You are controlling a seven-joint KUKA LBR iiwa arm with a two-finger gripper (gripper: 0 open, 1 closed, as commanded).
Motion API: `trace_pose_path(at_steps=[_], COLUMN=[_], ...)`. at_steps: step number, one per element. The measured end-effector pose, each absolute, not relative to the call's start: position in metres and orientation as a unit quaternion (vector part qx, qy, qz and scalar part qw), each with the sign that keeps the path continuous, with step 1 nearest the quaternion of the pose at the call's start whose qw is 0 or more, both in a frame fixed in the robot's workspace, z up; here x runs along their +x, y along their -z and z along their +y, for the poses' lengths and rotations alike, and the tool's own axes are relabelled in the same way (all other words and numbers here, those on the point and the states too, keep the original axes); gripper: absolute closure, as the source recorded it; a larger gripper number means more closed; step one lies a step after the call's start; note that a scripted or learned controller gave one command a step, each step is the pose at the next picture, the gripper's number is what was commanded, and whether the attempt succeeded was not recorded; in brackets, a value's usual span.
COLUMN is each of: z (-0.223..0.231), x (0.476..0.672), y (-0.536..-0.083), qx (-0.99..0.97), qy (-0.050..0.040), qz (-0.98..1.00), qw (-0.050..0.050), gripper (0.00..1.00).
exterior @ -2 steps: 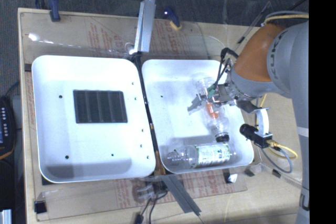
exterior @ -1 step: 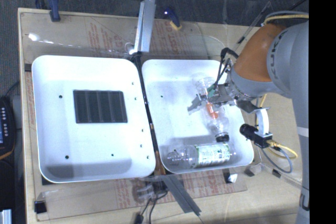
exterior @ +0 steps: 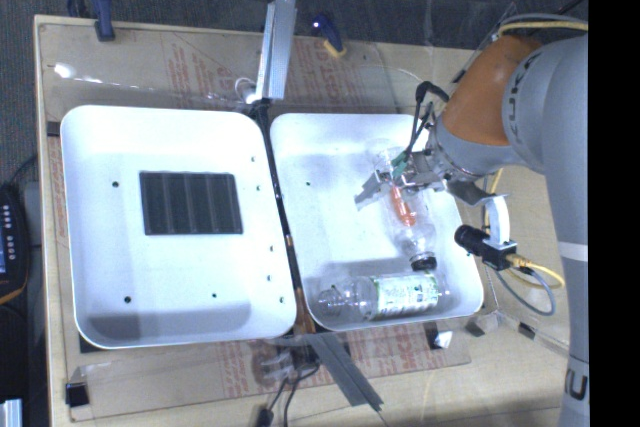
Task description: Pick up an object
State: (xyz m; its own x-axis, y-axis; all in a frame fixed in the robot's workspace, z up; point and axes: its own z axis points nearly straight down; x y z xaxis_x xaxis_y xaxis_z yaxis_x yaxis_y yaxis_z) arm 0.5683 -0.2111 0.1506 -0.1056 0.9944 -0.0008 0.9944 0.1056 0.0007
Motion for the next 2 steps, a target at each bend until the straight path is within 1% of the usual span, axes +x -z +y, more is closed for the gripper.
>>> trace_pose_path(at_steps=[1,2], z=[-0.211,-0.205], x=[0.583,0.624], y=[-0.18,-0.094], qx=[0.644,0.698], qy=[0.0002,-0.0005], qz=[0.765,0.716], qw=[0.0,-0.004], gripper=[0.0,0.0])
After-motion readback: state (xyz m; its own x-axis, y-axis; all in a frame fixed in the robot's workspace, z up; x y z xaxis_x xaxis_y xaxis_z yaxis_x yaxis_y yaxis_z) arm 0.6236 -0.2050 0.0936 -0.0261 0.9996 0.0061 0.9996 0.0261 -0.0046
